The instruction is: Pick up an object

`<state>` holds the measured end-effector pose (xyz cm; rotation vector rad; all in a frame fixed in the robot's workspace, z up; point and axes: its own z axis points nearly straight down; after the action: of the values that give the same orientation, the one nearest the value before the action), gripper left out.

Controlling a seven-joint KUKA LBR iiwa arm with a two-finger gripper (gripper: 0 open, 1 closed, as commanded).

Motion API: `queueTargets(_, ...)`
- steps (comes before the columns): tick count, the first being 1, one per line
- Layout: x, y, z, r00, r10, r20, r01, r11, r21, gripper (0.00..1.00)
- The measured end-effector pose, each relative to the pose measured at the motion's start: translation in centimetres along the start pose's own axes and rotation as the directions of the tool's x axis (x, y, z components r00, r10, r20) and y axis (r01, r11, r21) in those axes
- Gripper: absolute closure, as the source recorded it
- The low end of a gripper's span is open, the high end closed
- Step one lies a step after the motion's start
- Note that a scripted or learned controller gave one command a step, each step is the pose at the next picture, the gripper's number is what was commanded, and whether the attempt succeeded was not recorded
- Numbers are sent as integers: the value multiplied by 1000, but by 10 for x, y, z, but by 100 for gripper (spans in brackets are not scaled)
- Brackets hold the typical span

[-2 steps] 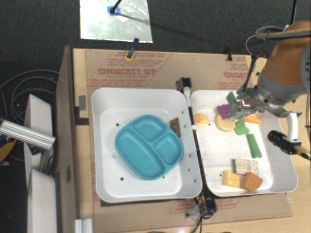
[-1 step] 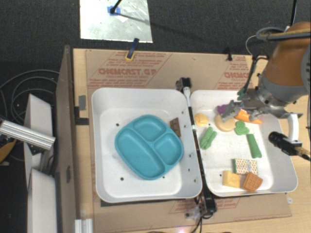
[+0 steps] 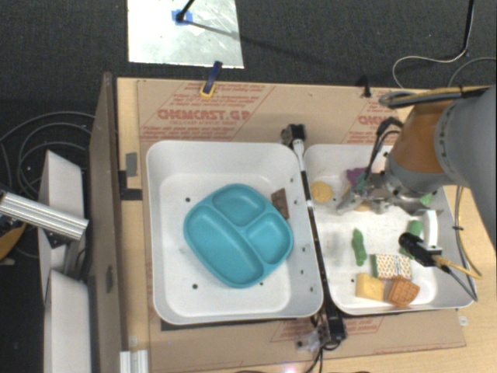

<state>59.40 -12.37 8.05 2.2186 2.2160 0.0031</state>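
So the gripper sits low in the right bin, in its upper half, w/ the arm coming in from the view's right. Can't tell if it's open or shut from this angle, the tip is just a grey blur against the white, and nothing can be seen held in it.

Nearest candidates: a purple thing just beside the gripper on the far side (up-frame), prob touching or nearly, and a yellow round piece a bit to the view's left, close to the wall between the bins. A green piece lies nearer the camera, apart from the gripper, long axis running roughly up-down in the view. Best guess is the purple one is the target, but that's a guess.

Surface is a smooth white bin floor, so stuff will prob slide if nudged. Room is OK around the green piece. It's tighter at the near edge, where a patterned block, a yellow block and a waffle-looking piece sit bunched together.

The left bin holds a teal divided plate and a small brown thing at its edge, well away from the gripper.
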Motion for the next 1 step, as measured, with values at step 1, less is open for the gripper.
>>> queueTargets(1,-27,50,-2,1000,2,-21,-1,999,45,0)
